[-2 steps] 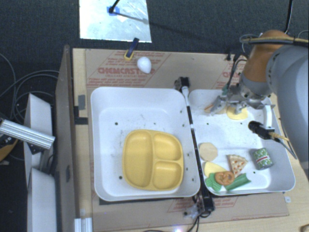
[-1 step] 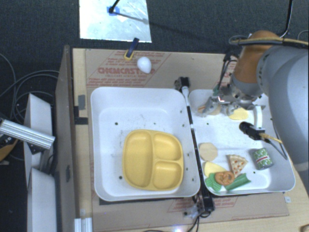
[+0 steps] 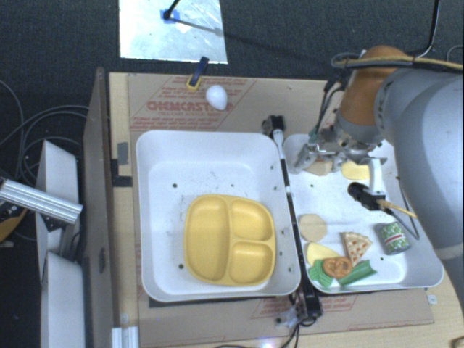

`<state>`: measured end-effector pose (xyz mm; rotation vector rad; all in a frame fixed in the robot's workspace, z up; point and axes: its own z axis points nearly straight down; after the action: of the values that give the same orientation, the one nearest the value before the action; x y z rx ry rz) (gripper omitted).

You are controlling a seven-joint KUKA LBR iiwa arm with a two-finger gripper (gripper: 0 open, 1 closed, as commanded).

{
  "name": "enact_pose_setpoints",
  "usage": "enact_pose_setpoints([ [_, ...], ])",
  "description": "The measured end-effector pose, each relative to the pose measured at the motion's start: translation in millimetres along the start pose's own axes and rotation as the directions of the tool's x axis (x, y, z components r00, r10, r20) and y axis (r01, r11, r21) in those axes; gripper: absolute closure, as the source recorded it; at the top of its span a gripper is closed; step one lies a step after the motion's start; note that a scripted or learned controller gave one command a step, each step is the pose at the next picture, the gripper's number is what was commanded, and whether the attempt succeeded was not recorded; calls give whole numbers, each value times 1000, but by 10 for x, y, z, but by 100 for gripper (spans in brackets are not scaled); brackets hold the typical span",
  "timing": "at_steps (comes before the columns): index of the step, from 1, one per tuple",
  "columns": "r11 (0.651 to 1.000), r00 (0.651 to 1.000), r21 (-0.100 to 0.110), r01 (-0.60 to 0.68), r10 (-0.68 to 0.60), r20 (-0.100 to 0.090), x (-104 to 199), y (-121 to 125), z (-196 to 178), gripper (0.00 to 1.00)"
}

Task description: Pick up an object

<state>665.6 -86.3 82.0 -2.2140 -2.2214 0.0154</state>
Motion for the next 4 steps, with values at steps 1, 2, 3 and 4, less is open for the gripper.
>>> enact_pose_setpoints([
  [1,1000,1000,-13,-3,3,-2,-106,34,-33,0],
  [2,1000,1000,-11,0,0,-3,0,-83,-26,0],
  [3,1000,1000,-14,1,-1,-3,15,-14,-33,0],
  [4,1000,1000,-17,3,-3,-3,13,-7,-145,100],
])
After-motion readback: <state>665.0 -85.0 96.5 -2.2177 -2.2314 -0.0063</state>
